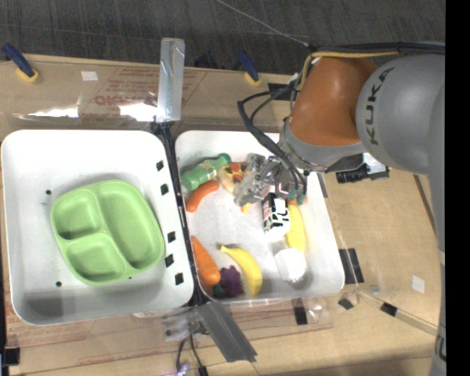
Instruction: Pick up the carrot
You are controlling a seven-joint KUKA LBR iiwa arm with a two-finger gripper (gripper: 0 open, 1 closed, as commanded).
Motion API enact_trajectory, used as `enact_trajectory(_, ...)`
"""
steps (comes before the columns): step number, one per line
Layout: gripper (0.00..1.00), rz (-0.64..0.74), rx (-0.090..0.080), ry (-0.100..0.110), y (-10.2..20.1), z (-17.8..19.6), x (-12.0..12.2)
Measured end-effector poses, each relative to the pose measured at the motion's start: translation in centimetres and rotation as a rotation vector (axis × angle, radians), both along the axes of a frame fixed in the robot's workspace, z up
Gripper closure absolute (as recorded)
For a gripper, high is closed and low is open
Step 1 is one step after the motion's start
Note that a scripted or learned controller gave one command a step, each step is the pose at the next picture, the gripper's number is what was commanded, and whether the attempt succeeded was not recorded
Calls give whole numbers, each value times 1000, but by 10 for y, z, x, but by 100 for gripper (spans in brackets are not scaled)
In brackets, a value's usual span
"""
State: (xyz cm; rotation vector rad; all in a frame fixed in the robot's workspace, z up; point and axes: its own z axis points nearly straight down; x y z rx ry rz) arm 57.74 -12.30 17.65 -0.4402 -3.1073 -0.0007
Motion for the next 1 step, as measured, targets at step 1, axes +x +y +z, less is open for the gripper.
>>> enact_trajectory(1, 100, 82, 1, 0, 34, -49, -12)
